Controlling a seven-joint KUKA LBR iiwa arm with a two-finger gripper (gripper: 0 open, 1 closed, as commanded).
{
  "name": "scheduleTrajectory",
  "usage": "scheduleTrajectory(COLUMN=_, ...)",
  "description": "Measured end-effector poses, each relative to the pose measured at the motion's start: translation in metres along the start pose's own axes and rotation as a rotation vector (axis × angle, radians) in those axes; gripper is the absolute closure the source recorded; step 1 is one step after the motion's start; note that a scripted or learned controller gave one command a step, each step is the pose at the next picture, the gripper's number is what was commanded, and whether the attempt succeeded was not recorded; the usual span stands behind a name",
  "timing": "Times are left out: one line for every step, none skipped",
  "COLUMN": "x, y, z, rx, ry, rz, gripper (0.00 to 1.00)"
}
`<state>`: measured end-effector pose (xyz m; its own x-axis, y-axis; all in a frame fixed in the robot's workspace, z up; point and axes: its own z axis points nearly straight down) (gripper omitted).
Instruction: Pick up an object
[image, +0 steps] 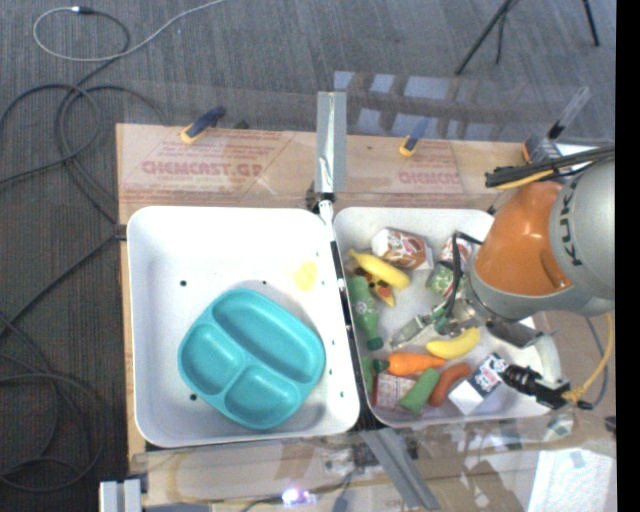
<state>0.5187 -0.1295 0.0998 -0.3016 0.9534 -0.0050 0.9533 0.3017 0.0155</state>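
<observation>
Two shallow white bins are set side by side on the bench. In the left bin (160, 260) a turquoise divided plate (252, 357) is laid towards the near side, and a small yellow piece (306, 276) is seen beside the bin's right wall. The right bin (352, 232) is crowded with toy food. The arm (545, 245) is reached in from the right, its orange band spread over the bin's right half, and the gripper (447, 318) is lowered into the middle of the pile. Whether the claw is released or clenched cannot be told, since it is mixed with the clutter around it and partly covered by the wrist. A yellow banana (455, 344) is found just below the claw, very near it or touching it; which of the two cannot be told. Another banana (379, 268) is placed up and to the left of the claw, next to a wrapped packet (403, 246). A green bottle (362, 310) is laid along the left wall. An orange carrot (414, 364) and a green vegetable (419, 390) are set nearer the front edge, below the claw, with a red sausage (452, 380) and a small white carton (477, 385) to their right. Nothing is seen lifted clear of the pile.
</observation>
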Motion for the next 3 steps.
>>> scheduleTrajectory(x=-0.004, y=0.026, z=0.01, rx=0.009, ry=0.0, rz=-0.213, gripper=0.0)
scheduleTrajectory(x=-0.04, y=-0.048, z=-0.021, rx=0.012, ry=0.002, rz=0.02, gripper=0.0)
scheduleTrajectory(x=-0.04, y=-0.047, z=-0.021, rx=0.012, ry=0.002, rz=0.019, gripper=0.0)
